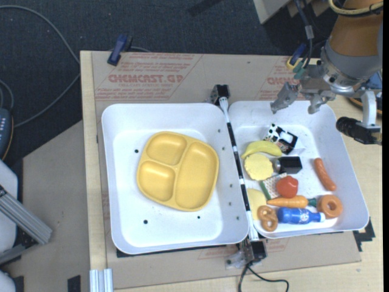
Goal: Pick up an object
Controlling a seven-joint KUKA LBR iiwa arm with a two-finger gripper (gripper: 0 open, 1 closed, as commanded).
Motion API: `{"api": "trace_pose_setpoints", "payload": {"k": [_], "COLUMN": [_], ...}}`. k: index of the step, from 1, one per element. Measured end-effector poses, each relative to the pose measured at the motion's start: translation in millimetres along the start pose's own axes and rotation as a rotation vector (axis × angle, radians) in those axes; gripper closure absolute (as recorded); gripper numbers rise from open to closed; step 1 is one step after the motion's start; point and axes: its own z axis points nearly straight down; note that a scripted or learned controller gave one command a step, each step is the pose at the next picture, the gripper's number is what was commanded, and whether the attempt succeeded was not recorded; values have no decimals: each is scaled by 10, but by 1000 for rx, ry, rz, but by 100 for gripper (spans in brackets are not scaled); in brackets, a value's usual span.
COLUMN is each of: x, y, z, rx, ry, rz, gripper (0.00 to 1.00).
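My gripper (pixel 299 102) hangs above the far end of the right bin (pixel 346 163), open, with nothing between its two fingers. Below it in that bin lie a black-and-white toy (pixel 279 137), a banana (pixel 261 148), a pale yellow round piece (pixel 259 166), a black block (pixel 289 163), a red tomato (pixel 287 186), a sausage (pixel 324 174), a carrot (pixel 290 202), a pretzel (pixel 267 217), a doughnut (pixel 330 206) and a blue bottle (pixel 301 217). All lie nearer the camera than the gripper.
The left bin (pixel 121 212) holds a yellow divided plate (pixel 177 171). A rail with black clamps (pixel 234 157) runs between the bins. Bare white floor lies at the right bin's far end under the gripper. A blue clip (pixel 118 49) sits on the board's far left.
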Motion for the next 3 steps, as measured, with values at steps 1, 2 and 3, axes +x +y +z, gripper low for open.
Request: {"api": "trace_pose_setpoints", "payload": {"k": [1,2,3], "x": [-389,-548,-364], "y": [-520,-768,-1109], "z": [680,1748,1763], "rx": [0,0,1], "ry": [-1,0,1], "rz": [2,1,2], "gripper": [0,0,0]}}
